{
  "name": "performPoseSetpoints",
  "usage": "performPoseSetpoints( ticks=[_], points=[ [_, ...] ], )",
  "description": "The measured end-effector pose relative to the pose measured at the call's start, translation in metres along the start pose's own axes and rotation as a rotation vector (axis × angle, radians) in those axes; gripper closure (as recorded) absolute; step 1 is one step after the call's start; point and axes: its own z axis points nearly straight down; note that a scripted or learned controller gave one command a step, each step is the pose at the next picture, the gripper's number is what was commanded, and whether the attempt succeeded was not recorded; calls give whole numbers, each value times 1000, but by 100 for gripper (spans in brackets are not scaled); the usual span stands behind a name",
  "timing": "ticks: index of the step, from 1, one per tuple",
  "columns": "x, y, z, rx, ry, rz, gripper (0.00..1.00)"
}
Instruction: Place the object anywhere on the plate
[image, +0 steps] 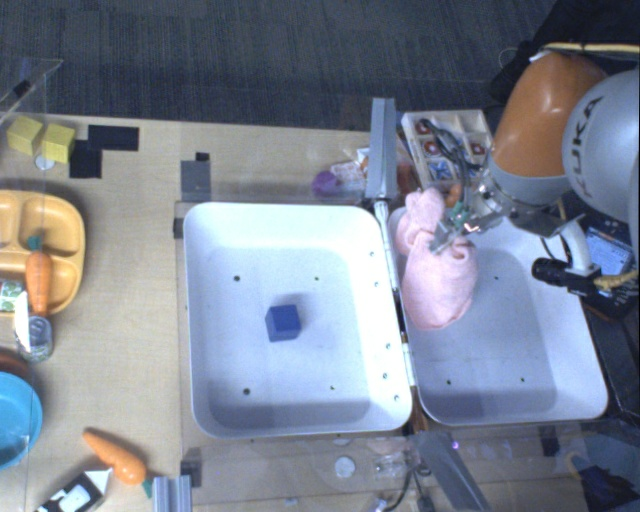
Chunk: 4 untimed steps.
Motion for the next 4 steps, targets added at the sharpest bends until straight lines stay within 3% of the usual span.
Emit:
performPoseSetpoints(
  ticks=[1,2,3,4],
  points=[
    [96,26,-49,0,1,98,100],
    [118,94,-59,4,2,241,100],
    [179,119,-21,6,4,94,100],
    [265,66,-68,5,5,262,100]
  ],
)
